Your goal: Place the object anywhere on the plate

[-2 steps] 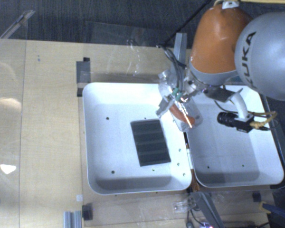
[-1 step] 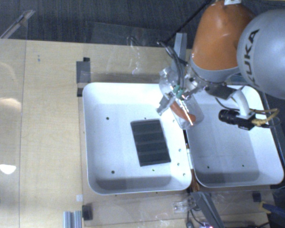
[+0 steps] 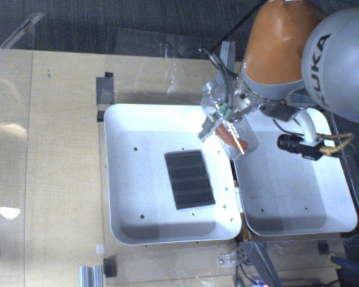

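Observation:
A dark ribbed rectangular plate (image 3: 189,179) lies flat in the middle of the left white bin (image 3: 121,178). My gripper (image 3: 226,135) hangs over the divide between the two bins, above and to the right of the plate. A small orange-red object (image 3: 234,140) sits between its pale fingers, lifted off the bin floor. The gripper is shut on it. The object's far end is hidden by the fingers.
The right white bin (image 3: 299,190) lies under the arm's wrist. A black cable fitting (image 3: 298,145) with yellow wires juts out over it. Black brackets (image 3: 105,91) sit at the left bin's far corner. Bare wooden bench (image 3: 48,178) stretches to the left.

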### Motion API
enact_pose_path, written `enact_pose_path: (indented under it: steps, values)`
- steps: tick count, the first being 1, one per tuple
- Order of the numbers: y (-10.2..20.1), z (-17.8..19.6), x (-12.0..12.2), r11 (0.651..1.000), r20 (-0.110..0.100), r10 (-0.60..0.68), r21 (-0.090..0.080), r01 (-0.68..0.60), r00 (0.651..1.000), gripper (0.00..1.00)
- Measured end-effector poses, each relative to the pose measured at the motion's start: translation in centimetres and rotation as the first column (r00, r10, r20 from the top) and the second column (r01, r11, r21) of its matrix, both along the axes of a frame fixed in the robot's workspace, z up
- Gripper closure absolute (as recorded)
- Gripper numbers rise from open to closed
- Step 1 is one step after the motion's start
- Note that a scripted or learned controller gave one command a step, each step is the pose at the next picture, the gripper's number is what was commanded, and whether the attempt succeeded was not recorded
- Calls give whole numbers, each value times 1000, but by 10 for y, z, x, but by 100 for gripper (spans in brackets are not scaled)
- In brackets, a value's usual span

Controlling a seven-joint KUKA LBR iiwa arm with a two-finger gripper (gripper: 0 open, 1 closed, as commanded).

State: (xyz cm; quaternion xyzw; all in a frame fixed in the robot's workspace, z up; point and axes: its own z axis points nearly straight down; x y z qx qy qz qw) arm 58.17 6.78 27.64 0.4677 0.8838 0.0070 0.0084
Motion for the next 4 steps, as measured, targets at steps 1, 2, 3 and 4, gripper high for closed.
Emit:
enact_pose_path:
  steps: [1, 2, 3, 4]
  values:
    - [-54, -22, 7, 950, -16, 312, -6, -312, 950, 100]
    - [-53, -10, 9, 949, -8, 314, -7, -314, 949, 100]
    - [-52, 1, 11, 949, -1, 315, -8, -315, 949, 100]
    - [-23, 11, -58, 951, -13, 311, -5, -311, 950, 100]
